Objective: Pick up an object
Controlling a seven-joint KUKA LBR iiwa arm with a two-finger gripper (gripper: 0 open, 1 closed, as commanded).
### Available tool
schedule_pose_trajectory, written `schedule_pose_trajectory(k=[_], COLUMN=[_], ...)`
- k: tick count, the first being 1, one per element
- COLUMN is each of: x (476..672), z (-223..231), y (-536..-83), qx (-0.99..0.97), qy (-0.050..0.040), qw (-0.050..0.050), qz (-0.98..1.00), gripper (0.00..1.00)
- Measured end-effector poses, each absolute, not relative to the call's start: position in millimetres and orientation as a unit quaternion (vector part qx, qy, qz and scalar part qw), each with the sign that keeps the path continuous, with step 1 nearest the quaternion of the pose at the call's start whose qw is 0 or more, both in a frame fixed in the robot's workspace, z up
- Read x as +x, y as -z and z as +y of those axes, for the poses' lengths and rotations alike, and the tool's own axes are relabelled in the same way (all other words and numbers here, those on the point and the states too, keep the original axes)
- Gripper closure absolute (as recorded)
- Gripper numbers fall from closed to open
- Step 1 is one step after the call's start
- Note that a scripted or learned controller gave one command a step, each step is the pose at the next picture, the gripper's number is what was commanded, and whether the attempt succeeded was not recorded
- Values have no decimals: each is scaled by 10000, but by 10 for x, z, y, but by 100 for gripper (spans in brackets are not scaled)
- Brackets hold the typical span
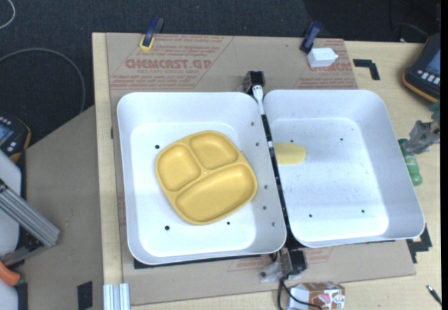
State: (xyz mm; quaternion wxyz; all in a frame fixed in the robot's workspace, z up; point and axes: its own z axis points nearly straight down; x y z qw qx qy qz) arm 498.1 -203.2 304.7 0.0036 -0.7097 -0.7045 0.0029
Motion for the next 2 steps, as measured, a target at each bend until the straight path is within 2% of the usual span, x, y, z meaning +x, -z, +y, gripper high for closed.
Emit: schedule_pose_trajectory(k=[1,2], x=[4849,4842], z=[-578,258], y=[-3138,-3456], qx=[-7016,-7042], qy=[9,18], qw=[30,-14], qz=[-7125,-7100], gripper=[100,100])
